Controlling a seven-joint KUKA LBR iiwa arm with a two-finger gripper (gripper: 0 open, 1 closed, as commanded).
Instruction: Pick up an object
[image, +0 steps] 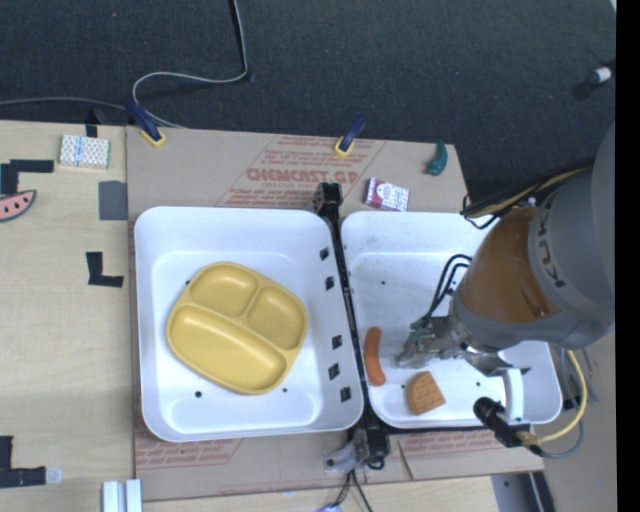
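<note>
I see my hand low in the right bin, its metal tips pointing toward the bin's left wall, but I cannot tell how it is set, since the wrist's bulk shadows it. Nothing shows between its tips. Just beside it to the left lies an orange sausage-shaped piece, lengthwise along the divider, apart from the hand. Just below the hand sits a tan cracker-like piece, flat on the bin floor near the front wall. The arm comes in from the right, its orange band above the wrist; dark letters on the grey shell are partly cut off and I cannot read them whole.

The left bin carries a yellow divided plate with three compartments. Under both bins lies a cardboard sheet on the desk, printed in red; I read "CHEMCAST GP". A small red-and-white packet lies on it behind the right bin.
</note>
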